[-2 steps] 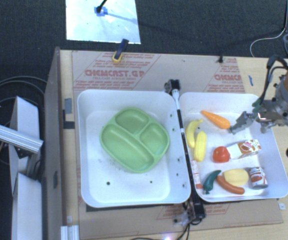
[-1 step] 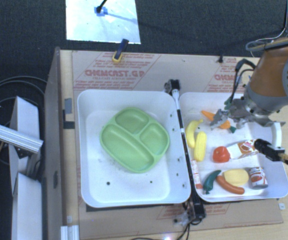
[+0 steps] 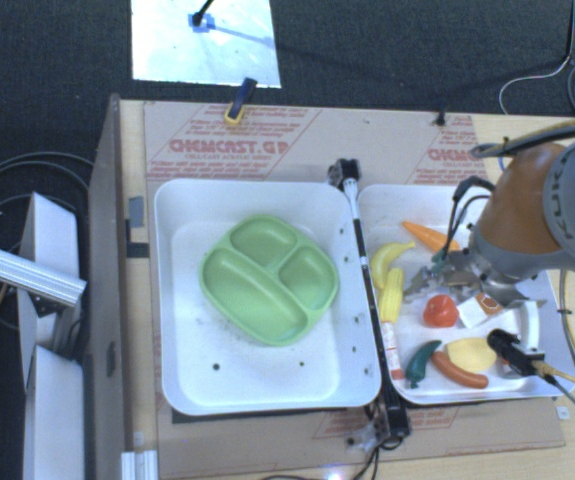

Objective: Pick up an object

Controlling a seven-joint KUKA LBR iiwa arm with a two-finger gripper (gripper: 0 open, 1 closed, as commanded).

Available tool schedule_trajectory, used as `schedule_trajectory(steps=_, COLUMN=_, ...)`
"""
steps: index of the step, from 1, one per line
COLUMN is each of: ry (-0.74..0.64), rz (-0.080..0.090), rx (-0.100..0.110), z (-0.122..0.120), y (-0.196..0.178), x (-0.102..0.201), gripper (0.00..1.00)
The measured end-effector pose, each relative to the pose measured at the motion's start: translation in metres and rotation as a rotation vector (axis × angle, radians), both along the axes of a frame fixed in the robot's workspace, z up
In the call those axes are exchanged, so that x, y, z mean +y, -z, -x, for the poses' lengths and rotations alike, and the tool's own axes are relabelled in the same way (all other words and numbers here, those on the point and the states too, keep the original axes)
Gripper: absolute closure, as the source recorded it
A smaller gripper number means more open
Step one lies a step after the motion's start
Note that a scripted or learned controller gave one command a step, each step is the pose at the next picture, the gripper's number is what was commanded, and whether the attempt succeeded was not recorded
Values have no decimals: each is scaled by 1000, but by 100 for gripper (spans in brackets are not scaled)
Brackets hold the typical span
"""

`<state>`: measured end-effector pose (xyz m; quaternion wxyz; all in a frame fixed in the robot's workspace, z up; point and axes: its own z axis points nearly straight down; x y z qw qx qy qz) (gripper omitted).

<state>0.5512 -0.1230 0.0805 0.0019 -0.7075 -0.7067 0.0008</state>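
The grey arm with its orange band is reaching in from the right, bending low over the right bin (image 3: 537, 393), its gripper (image 3: 429, 278) hanging just above the toy food; whether the gripper is open or closed cannot be told. Smooth plastic pieces are lying in that bin: a curved banana (image 3: 387, 258), a corn cob (image 3: 392, 293), a carrot (image 3: 425, 235), a round tomato (image 3: 440, 311), a green pepper (image 3: 419, 360), a sausage (image 3: 457, 370). The wrist is hiding part of the bin. A glossy green divided plate (image 3: 269, 280) is sitting tilted in the left bin (image 3: 182, 368).
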Motion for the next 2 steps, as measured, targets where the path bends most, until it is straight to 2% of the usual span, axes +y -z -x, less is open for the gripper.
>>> schedule_trajectory(steps=1, ry=-3, rz=2, rx=-7, z=-3, y=-14, x=0, gripper=100)
schedule_trajectory(steps=2, ry=-3, rz=2, rx=-7, z=-3, y=-14, x=0, gripper=0)
